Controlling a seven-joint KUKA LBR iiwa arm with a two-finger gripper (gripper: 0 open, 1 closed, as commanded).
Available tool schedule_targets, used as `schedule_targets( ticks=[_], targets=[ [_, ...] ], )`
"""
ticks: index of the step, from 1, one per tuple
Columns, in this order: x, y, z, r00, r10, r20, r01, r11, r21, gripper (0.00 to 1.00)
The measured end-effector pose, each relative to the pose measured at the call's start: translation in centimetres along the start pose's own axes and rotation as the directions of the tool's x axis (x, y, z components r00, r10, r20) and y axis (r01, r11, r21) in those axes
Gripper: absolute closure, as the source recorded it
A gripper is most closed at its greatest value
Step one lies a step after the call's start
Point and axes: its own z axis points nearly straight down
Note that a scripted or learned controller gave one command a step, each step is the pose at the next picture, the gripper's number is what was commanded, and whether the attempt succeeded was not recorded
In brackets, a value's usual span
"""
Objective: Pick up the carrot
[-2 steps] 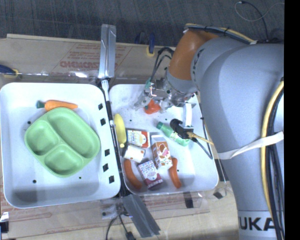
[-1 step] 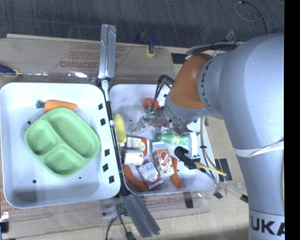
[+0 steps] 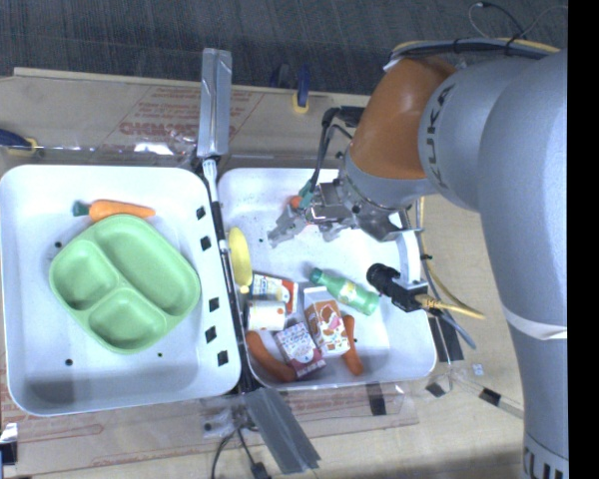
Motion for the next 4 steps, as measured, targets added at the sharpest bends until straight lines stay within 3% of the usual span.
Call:
schedule_targets(
  ticks=[1,2,3,4],
  targets=[
    [0.6,5.2,-7.2,0.999,-0.047,0.001,0.047,0.999,0.000,0.00],
    [-1.5,2.4,8.5,0.985,-0.175,-0.001,0.175,0.985,0.004,0.00],
    [-5.7,5.6,-4.2,0.949,-0.314,0.002,0.314,0.949,-0.001,0.00],
    [-3.7,1.9,10.1,0.990,-0.141,0.000,0.141,0.990,0.002,0.00]
  ],
)
